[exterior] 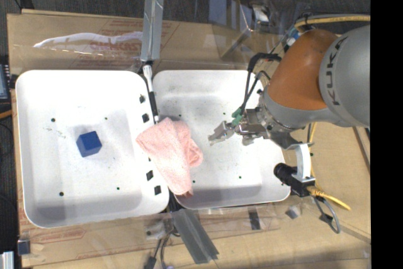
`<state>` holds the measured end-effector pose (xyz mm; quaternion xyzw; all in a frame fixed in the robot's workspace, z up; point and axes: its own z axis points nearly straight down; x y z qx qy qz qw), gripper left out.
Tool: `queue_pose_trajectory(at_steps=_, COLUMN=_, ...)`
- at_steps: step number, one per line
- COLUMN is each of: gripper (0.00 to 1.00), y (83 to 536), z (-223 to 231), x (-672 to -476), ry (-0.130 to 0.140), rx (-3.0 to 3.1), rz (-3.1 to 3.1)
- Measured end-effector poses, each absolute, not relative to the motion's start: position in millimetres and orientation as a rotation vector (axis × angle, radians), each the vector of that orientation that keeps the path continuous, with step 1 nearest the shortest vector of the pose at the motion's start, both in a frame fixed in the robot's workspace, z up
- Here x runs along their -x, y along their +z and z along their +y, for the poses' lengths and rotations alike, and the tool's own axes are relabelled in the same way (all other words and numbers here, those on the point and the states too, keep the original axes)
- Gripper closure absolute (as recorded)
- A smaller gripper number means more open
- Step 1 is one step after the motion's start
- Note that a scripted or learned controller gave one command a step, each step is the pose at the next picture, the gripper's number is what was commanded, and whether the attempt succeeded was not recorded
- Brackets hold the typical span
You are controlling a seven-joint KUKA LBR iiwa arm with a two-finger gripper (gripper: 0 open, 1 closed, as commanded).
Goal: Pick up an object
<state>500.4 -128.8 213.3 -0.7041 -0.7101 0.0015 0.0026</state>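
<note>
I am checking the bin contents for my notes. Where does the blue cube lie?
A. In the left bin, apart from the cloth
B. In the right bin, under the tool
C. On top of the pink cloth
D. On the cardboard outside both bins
A: the blue cube sits alone on the floor of the left bin, while the pink cloth drapes over the divide between the bins.
</note>
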Motion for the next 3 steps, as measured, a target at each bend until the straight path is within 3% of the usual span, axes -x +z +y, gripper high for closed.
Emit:
queue_pose_trajectory(at_steps=1, gripper=0.00, y=94.3, z=-97.6, x=-521.2, ry=0.005, rx=2.072, rz=-2.355)
queue_pose_trajectory(at_steps=2, gripper=1.00, y=103.8, z=-97.7, x=-521.5, ry=0.007, rx=2.069, rz=-2.357)
queue_pose_trajectory(at_steps=3, gripper=1.00, y=222.1, z=-60.7, x=-549.1, ry=0.001, rx=2.052, rz=-2.378)
